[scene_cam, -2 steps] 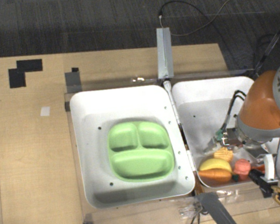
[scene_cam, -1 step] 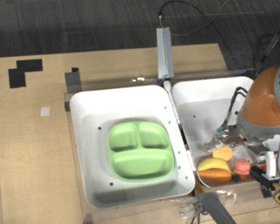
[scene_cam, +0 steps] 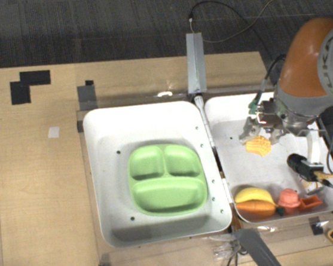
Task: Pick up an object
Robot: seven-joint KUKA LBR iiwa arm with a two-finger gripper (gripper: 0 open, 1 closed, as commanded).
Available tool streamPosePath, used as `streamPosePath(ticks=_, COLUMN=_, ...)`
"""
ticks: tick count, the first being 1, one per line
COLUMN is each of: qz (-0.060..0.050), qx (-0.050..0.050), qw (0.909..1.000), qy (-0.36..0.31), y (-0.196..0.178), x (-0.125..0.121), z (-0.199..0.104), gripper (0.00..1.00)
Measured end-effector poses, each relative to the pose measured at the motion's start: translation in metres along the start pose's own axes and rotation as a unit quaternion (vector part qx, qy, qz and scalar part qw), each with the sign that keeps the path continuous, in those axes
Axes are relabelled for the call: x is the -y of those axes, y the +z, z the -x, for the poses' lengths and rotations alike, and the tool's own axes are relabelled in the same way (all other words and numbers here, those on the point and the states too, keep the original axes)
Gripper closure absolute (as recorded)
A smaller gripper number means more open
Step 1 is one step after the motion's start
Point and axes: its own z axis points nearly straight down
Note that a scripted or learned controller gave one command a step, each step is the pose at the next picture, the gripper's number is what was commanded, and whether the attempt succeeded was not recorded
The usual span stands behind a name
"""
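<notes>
Over the right bin [scene_cam: 237, 169], the pincer [scene_cam: 261, 131] hangs just above a yellow waffle piece [scene_cam: 258, 146]; its spread I cannot tell. Approach step, seemingly; next calls for lowering and closing.

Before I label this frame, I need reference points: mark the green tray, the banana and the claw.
green tray [scene_cam: 166, 178], camera view, middle divider.
banana [scene_cam: 253, 195], camera view, top of its curve.
claw [scene_cam: 258, 134], camera view, between fingertips.
</notes>
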Motion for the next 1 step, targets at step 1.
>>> streamPosePath(ticks=1, qz=0.001, qx=0.0, qw=1.0, qy=-0.004, y=-0.0105, x=-0.0012, z=-0.0013, gripper=1.0)
